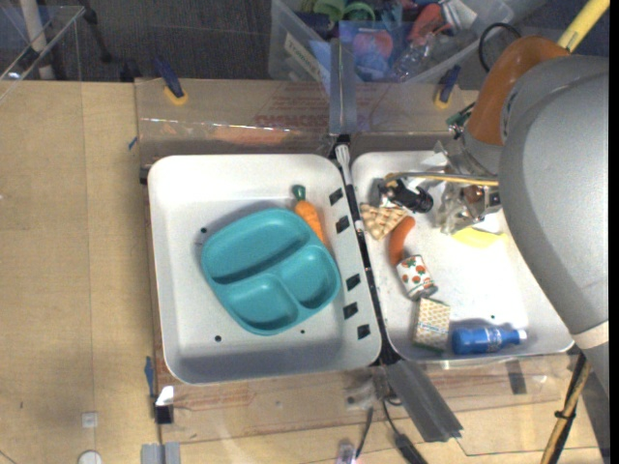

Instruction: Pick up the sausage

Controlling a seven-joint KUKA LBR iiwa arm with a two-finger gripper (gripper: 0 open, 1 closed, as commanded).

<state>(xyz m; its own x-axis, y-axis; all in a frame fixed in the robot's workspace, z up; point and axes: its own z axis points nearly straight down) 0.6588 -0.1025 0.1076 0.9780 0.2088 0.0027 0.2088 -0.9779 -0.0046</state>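
Observation:
The sausage [401, 239], a short red-orange link, lies in the right bin [542, 307] close to the divider, tilted, with its upper end touching a waffle-patterned piece [379, 220]. My gripper [456, 211] hangs over the back half of the same bin, to the right of the sausage and a little farther back, apart from it. Nothing shows between it and the sausage. The big grey arm hides the bin's right side.
A yellow item [478, 236] lies just under the gripper. Nearer the front are a small strawberry carton [416, 275], a cracker box [432, 322] and a blue bottle [486, 337]. The left bin [174, 259] holds a teal divided tray [268, 271] and a carrot [309, 217].

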